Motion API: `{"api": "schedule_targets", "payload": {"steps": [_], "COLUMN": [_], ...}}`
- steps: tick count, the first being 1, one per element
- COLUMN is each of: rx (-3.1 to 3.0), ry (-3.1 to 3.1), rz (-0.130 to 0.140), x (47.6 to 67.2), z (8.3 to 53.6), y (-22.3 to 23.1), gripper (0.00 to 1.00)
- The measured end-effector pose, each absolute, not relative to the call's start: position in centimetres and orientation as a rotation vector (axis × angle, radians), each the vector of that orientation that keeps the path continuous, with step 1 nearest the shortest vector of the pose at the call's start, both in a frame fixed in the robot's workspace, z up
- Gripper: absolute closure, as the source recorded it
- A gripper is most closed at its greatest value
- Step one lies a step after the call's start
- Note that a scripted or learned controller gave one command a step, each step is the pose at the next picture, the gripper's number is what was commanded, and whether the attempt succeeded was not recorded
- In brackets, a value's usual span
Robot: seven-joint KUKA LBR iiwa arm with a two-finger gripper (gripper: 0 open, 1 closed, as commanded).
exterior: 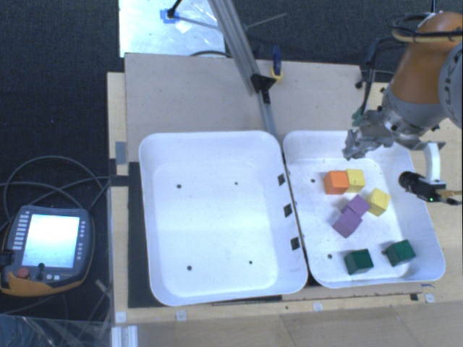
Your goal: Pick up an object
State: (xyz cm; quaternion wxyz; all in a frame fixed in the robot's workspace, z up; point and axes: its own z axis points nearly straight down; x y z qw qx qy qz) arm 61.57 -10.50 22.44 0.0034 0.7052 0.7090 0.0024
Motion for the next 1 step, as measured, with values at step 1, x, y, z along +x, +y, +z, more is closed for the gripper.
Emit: {"api": "schedule_targets", "payload": {"steps": [1], "rx": [2.212], "ry": [2.224], "rz": [0.006], "x": [61.71], "z": [26.28], "y": [-10.51], "gripper": [1.0]}}
